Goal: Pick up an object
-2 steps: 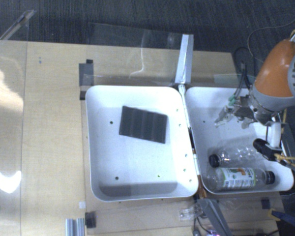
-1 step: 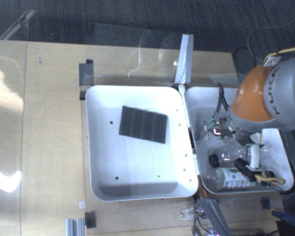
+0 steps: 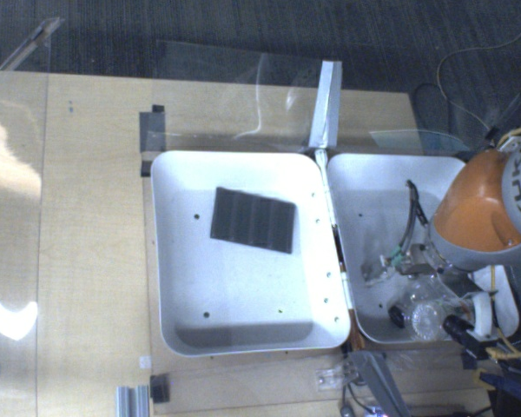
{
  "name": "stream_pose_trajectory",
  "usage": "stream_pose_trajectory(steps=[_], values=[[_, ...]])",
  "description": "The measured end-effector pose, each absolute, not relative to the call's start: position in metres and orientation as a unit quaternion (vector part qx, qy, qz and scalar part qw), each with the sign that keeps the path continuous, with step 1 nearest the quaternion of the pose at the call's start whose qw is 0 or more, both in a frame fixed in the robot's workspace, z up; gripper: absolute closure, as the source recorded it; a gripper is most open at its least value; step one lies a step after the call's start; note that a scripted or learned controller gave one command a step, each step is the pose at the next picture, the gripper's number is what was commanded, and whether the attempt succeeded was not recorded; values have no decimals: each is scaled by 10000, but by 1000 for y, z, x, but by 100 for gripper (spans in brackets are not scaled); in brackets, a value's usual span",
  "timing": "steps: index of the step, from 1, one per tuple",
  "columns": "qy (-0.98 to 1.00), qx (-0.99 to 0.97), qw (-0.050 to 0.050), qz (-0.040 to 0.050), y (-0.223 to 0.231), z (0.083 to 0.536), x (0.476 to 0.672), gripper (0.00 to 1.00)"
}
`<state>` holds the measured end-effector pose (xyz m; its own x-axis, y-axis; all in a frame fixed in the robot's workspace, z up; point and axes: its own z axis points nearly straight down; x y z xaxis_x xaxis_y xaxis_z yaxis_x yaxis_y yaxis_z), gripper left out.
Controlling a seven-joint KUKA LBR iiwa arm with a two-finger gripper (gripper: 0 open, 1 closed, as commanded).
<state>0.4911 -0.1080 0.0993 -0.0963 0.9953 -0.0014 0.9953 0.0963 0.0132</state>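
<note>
1. The wooden surface (image 3: 78, 259) fills the left and centre of the frame.
2. The left bin (image 3: 243, 320) holds a dark ribbed pad (image 3: 253, 220), lying flat in its upper half.
3. The arm (image 3: 482, 207) hangs over the right bin (image 3: 365, 189).
4. The gripper (image 3: 399, 266) is well right of the pad; whether its jaws are open or closed cannot be told.

My orange band (image 3: 479, 205) runs off the right edge and hides the right bin's (image 3: 365, 233) far right corner. Whatever clear, glassy clutter (image 3: 421, 313) lies near that bin's front edge is too blurred to name.
</note>
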Motion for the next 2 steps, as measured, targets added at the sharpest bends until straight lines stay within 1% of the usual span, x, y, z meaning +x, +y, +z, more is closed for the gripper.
stream_pose_trajectory(steps=[1, 2], values=[[6919, 7220, 60, 59, -86, 90, 557, 0], [7213, 6925, 85, 71, -99, 91, 494, 0]])
